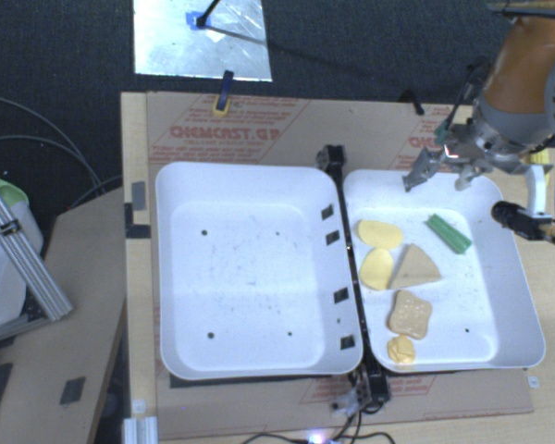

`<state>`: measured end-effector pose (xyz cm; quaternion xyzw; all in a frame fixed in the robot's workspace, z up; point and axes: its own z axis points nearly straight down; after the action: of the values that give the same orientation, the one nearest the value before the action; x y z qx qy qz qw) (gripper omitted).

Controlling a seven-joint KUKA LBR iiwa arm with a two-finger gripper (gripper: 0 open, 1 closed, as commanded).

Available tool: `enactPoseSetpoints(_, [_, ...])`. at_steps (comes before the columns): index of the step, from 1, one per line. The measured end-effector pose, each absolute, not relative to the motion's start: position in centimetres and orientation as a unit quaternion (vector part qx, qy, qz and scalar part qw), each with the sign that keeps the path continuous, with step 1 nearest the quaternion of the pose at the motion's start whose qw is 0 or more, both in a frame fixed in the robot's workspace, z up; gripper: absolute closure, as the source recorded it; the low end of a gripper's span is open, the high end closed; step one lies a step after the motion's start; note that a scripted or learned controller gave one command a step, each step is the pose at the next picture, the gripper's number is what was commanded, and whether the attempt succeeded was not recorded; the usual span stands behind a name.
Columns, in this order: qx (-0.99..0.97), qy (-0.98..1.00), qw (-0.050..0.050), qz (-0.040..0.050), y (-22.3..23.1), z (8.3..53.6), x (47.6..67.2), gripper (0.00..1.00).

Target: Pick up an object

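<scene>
Currently gripper [441, 170] hovers over right bin's [513, 276] far edge, fingers spread, nothing between. Green block [449, 233] lies just nearward, long axis slanting toward bin's right edge.

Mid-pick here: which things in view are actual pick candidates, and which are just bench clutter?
For the job:
gripper, open, above the right bin
green stick
two yellow pieces
tan wedge
biscuit
small yellow piece

Lying about:
left bin
foil sheet
cables
</scene>
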<state>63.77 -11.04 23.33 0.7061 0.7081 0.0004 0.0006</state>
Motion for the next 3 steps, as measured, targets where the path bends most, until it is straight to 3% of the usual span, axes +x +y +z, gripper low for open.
enactPoseSetpoints(1, [0.708, 0.706, -0.002, -0.0012, -11.5, 7.9, 56.4, 0.0])
enactPoseSetpoints(2, [0.707, 0.707, -0.002, -0.0007, -8.4, 8.4, 49.5, 0.0])
enactPoseSetpoints(3, [0.707, 0.707, 0.001, 0.0015, -8.5, 9.5, 50.0, 1.0])
